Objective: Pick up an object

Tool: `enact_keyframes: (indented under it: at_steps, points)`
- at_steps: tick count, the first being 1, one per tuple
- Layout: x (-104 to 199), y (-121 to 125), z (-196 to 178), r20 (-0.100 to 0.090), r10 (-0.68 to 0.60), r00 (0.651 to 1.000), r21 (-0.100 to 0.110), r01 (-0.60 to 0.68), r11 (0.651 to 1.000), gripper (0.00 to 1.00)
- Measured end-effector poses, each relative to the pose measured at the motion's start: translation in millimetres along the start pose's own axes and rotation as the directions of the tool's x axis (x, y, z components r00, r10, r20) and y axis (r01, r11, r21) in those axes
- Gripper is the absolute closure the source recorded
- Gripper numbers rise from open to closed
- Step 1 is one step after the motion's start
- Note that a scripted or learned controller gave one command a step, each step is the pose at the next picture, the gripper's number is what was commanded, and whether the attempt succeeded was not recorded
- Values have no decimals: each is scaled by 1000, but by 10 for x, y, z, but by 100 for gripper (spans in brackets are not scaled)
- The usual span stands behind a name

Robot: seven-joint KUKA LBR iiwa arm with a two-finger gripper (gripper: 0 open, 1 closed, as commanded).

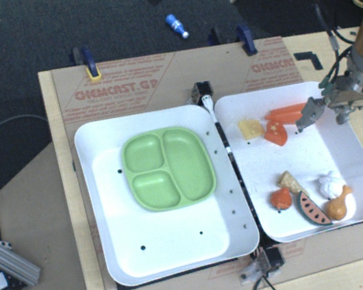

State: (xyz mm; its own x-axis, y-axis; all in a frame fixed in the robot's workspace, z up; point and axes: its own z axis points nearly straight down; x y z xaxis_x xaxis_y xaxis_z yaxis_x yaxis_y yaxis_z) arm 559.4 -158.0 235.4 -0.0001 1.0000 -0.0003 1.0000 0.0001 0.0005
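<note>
Two bins sat side by side — the left bin held a green divided plate, while the right bin's far edge had a carrot. Above its far-right corner hovered the gripper — fingers spread, nothing held.

I saw a pale green plate in one white bin, and an orange carrot, yellow cheese and red-and-green watermelon slice in the other.
</note>
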Motion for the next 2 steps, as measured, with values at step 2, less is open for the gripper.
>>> enact_keyframes:
  at_steps: [2]
  points:
    - [-117,-54,1119,-3,0,1000,7,0,1000,0]
